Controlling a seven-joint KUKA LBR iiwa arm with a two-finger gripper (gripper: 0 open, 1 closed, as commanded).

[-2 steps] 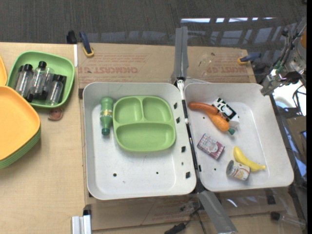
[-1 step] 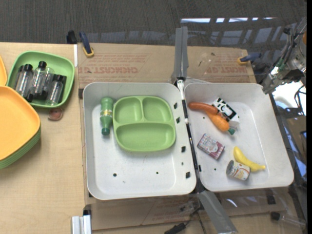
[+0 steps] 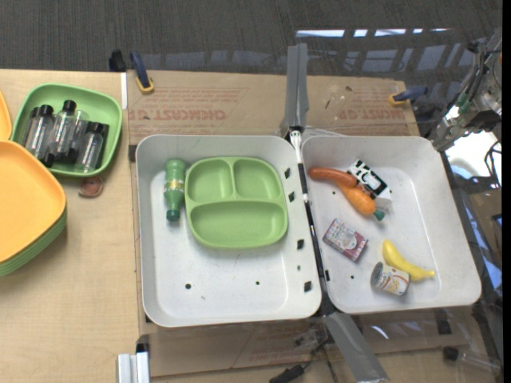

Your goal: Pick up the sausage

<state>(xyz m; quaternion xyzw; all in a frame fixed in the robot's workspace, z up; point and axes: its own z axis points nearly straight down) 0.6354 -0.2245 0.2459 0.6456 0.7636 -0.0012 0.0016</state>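
**Sausage not yet picked: the approach comes first**

The job is at its opening step, as I judge it. The sausage lies untouched in the right bin, in the half farther from the camera and towards the wall it shares with the left bin. It is a slim reddish length lying nearly level. Its right end meets a thicker orange carrot, and I cannot tell whether the two touch or overlap. A black-and-white box sits just beside that join. How wide my pincer stands I cannot tell, so I count nothing as held.

The next move, I reckon, calls for coming down over the sausage's free left end, jaws set across its narrow width, well off the carrot and the box. A grip too far right risks catching the carrot instead.

Nearer the camera in the same bin are a pink packet, a banana and a small can, all well apart from my target. The left bin holds a green divided plate with a green bottle just beside it.

As for writing, the cardboard covering the tabletop behind the bins carries red print, upside down from here, that reads CHEMCAST. The print on the box, packet and can is too small to read.
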